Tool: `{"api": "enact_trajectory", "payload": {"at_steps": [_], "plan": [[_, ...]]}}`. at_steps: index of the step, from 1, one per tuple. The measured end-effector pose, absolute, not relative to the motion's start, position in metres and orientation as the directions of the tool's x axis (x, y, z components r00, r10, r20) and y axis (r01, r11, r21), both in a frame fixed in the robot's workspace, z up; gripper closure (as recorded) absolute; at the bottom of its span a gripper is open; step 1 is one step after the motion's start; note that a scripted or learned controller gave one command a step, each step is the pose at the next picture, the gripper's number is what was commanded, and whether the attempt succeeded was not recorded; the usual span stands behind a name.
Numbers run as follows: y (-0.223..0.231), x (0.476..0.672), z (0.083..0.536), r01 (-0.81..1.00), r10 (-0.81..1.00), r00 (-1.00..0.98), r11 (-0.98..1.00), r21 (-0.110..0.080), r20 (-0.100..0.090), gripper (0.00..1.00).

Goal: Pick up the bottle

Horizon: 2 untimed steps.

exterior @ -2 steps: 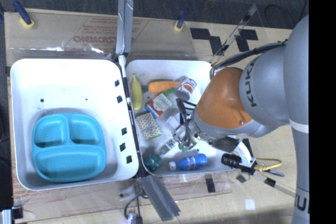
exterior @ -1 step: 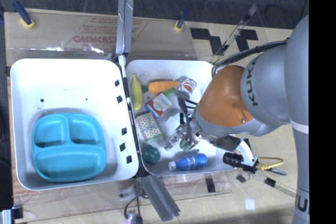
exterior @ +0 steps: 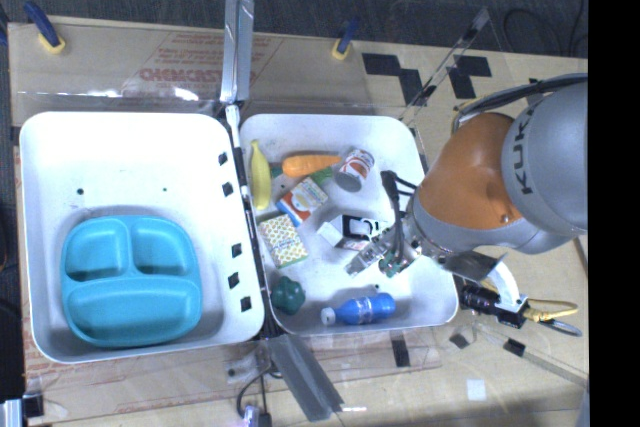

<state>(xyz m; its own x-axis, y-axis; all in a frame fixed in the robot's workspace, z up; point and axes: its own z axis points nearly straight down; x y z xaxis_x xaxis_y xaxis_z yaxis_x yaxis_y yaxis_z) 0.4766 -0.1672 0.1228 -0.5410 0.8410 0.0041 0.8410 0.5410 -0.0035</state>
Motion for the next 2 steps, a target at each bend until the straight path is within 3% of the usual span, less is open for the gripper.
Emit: {"api": "enact_trajectory", "payload": {"at_steps": [1, 2], "plan": [[-0.1956, 0.4768, 0.0887, 0.904, 0.904, -0.427, 0.427, -0.004, 0.006, 1.0], [-0.1904, 0.4759, 0.0884, 0.948, 0.948, -0.319, 0.319, -0.006, 0.006, 1.0]]}}
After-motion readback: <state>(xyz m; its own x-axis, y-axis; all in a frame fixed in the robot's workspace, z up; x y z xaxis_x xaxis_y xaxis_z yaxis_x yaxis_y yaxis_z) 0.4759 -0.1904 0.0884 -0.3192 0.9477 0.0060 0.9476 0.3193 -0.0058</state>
